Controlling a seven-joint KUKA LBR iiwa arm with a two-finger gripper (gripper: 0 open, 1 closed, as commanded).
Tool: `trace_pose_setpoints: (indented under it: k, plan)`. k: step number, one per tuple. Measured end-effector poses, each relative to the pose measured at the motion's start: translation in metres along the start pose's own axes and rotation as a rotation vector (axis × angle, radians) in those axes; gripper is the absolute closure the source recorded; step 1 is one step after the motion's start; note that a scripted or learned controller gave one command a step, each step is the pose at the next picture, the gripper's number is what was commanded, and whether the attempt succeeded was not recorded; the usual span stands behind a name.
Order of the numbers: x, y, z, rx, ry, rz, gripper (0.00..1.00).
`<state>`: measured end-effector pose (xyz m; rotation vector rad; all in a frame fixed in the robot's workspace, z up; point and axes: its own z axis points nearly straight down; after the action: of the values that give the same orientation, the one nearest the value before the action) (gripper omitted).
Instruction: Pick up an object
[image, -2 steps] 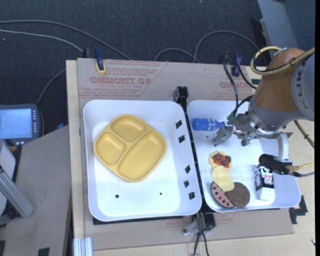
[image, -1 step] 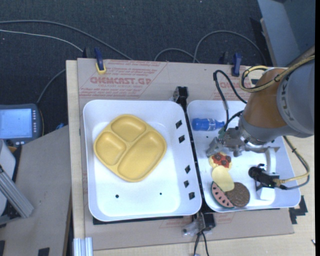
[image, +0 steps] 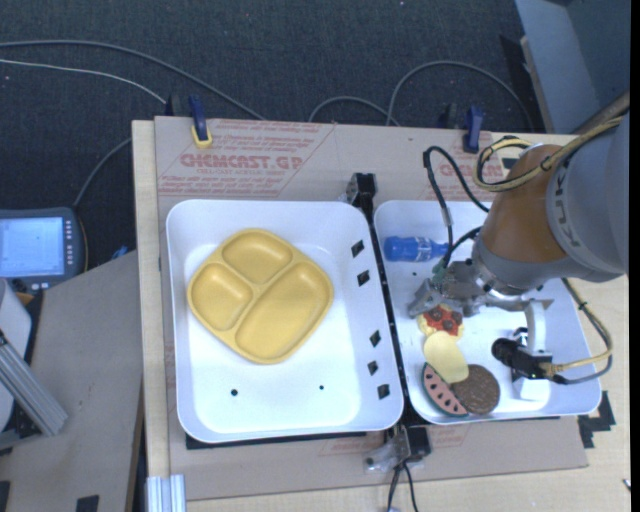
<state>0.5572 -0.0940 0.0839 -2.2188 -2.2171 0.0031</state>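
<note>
Camera view looks down on a bench (image: 250, 150) bearing two white bins side by side. Left bin (image: 200, 400) carries a yellow divided plate (image: 262, 295), lying flat toward its upper left part, apart from the walls. Right bin (image: 575, 400) holds a cluster of small things: a blue bottle (image: 412, 247) lies on its side near the upper left corner, a red and orange toy (image: 441, 321) sits near the middle, a pale yellow piece (image: 446, 356) touches it just below, and a brown disc (image: 476, 389) with a watermelon slice (image: 437, 391) beside it rests at the lower edge. The arm (image: 560, 215) reaches in over the right bin, and its gripper (image: 450, 292) hangs just above the red and orange toy. Whether anything sits between its jaws I cannot tell.
</note>
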Motion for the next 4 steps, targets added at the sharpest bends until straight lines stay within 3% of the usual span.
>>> trace_pose_setpoints:
  k: [1,4]
  plan:
    - [0.001,0.003,-0.015,-0.010,0.000,0.000,1.00]
    - [0.011,-0.004,-0.165,-0.012,-0.003,-0.003,1.00]
